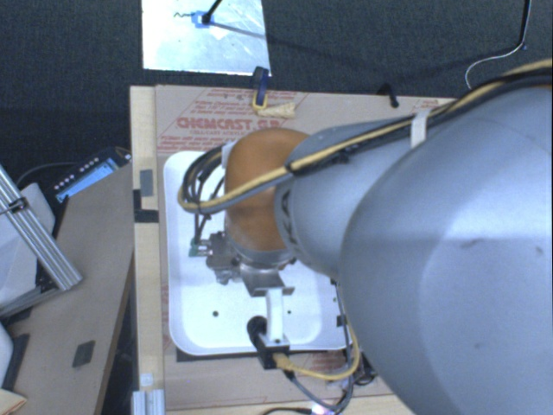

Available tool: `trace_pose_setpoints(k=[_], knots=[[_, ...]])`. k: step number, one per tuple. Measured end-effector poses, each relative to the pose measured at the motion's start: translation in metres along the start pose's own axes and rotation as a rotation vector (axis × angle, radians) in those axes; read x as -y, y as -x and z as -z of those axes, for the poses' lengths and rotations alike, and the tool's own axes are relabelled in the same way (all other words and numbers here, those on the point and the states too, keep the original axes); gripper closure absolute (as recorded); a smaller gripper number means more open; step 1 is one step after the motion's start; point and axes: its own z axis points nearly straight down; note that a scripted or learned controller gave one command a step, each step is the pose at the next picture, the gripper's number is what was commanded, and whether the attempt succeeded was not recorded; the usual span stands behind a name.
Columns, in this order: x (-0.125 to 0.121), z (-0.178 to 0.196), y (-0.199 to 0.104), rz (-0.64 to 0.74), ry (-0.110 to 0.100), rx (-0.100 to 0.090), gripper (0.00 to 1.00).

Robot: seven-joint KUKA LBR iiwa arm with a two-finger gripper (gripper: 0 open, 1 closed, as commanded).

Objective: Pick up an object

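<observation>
Camera view, arm [415, 232] over white bin [194, 331], jaws' opening impossible to tell

The white bin [194, 318] lies under the arm, shallow, round-cornered, glossy; two small dark specks show on its bare floor; whatever object it holds is hidden by the arm.

Even overhead light; my grey arm [432, 258] looms soft and out of focus, shading the white bin [194, 318] beneath. Glare whitens the reflective sheet [203, 24] at top.
</observation>
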Motion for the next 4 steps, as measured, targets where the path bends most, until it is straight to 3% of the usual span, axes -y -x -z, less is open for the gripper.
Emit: trace_pose_setpoints(k=[1,2,3,4], knots=[[-0.003,0.180,0.044,0.000,0.022,-0.008,1.00],[-0.043,0.202,-0.002,0.006,0.012,-0.005,1.00],[0.001,0.110,0.000,0.000,-0.005,0.001,1.00],[-0.003,0.165,0.114,-0.011,0.012,-0.001,1.00]])
